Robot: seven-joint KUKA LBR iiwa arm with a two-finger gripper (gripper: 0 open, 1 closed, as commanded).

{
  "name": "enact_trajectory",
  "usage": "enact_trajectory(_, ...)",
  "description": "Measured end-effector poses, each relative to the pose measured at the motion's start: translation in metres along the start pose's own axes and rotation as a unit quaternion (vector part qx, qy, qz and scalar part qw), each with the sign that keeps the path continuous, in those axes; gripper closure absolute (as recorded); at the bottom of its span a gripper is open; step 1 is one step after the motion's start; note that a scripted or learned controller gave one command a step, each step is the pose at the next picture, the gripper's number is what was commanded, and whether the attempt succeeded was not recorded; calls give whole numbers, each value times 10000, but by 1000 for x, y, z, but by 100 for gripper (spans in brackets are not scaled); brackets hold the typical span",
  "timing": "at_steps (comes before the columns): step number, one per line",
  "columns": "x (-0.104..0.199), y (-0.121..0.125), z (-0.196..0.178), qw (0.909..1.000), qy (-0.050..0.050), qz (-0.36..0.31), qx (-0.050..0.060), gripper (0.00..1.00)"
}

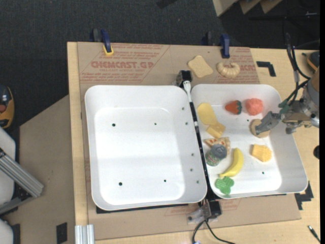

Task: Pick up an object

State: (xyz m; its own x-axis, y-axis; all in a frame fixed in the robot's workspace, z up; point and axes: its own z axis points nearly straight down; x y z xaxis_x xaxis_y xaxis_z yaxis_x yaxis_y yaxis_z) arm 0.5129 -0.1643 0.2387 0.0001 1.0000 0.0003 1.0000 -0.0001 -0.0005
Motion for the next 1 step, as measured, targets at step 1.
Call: enact_trajectory(1, 26, -34, 138, 10000, 30, -1, 74, 0)
